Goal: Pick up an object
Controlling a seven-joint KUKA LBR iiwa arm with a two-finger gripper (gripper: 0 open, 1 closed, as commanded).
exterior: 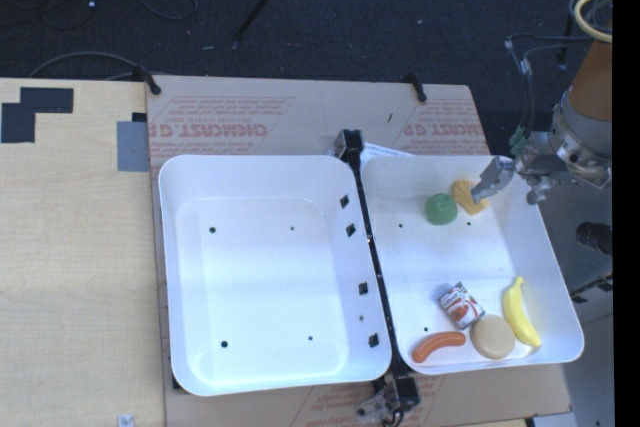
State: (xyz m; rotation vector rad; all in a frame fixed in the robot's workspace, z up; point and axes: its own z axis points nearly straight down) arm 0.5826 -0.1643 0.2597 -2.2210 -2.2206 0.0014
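Two white bins sit side by side on the desk, and all the stuff is in the right bin (530,235). The gripper (492,180) hangs over its upper right part, right at a yellow block (464,196), but I can't tell if it's open or closed. A green ball (441,209) is just beside the block. Lower right of the frame: a small can (461,305), sausage (438,346), round bun (493,337) and banana (520,313).
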